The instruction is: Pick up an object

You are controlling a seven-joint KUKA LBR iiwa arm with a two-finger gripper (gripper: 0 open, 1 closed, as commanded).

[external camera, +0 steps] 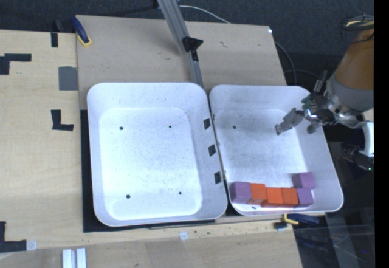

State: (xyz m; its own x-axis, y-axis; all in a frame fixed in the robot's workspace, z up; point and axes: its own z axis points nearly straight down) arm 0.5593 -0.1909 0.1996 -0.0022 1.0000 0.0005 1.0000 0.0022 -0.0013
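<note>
Several small blocks lie in a row along the near wall of the right bin (pixel 261 93): a purple block (pixel 242 191) at the left end, orange blocks (pixel 275 196) in the middle, and two purple blocks (pixel 304 181) stacked at the right end. My gripper (pixel 298 126) hangs over the right bin's far right part, well above and behind the blocks. Its fingers (pixel 284 126) are spread open with nothing between them. The grey arm with its orange band (pixel 355 66) enters from the right.
The left bin (pixel 97 139) sits beside the right one, the two rims touching. A slanted metal pole (pixel 173 14) crosses the bench behind the bins. A blue-and-yellow clamp (pixel 299 220) sits at the right bin's near edge.
</note>
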